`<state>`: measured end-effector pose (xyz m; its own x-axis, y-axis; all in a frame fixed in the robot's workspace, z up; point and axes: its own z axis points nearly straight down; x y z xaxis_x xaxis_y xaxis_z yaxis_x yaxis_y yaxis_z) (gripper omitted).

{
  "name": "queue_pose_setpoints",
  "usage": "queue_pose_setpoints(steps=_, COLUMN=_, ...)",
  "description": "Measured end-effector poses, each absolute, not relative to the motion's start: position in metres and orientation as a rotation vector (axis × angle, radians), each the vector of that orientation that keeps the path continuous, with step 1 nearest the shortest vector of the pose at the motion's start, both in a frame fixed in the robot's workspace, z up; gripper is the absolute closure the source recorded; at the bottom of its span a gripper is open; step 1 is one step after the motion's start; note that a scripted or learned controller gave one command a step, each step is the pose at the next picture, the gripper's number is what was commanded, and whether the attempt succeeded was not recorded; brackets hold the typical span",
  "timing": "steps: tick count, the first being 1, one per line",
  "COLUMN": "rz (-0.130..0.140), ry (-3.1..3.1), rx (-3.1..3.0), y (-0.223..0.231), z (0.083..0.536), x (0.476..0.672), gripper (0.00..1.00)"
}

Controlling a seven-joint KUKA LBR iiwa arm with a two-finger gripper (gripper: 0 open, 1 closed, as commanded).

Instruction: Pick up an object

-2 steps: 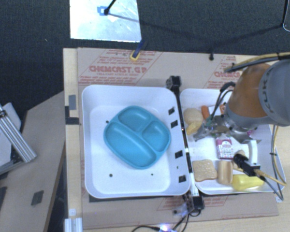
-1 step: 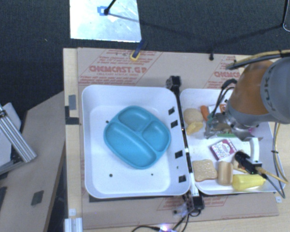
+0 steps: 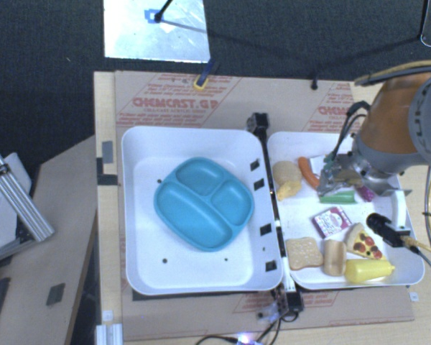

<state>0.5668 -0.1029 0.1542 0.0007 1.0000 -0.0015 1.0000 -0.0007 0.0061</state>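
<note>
The single grey KUKA arm (image 3: pixel 424 121) enters from the right side of the camera view. Its orange band (image 3: pixel 389 113) sits above the wrist, with dark cables looping along it. The wrist angles downward and to the left. The metallic two-finger gripper (image 3: pixel 335 185) points down, held low at the arm's left end.

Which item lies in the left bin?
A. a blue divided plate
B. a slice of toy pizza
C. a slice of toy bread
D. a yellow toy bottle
A: the blue divided plate lies alone in the left bin, while the toy pizza slice, the yellow toy and the bread slice all lie in the right bin.
</note>
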Motion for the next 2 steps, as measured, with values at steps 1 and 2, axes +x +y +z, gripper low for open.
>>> queue_pose_setpoints(steps=1, rz=0.006, ry=2.222, rx=2.213, y=-0.106, z=0.2, x=0.574, gripper=1.0)
queue_pose_setpoints(steps=2, rz=0.004, ry=2.224, rx=2.214, y=-0.105, z=0.226, x=0.575, gripper=1.0)
